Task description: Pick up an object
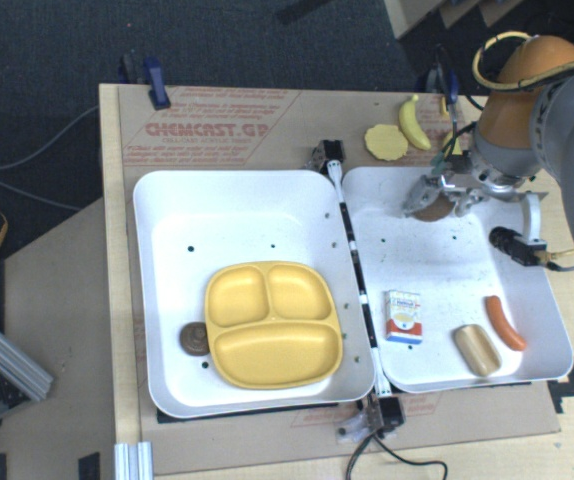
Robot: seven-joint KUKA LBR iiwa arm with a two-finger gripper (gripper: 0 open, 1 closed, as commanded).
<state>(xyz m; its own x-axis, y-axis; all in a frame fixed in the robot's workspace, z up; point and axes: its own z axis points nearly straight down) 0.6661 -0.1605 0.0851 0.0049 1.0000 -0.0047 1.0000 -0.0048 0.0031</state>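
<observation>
The gripper (437,200) sits low at the right bin's (537,363) far end, right over a small brown object (429,211). Honestly can't tell how the jaws stand. I'd centre it between them, then squeeze before lifting straight up.

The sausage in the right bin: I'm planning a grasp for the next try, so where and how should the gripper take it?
Grip the sausage at its middle, coming straight down from above with the fingers across its narrow width. It lies flat and slanted near the right bin's right wall, close beside the bread roll, so closing across the thin body looks safest, though the roll leaves little room.
</observation>
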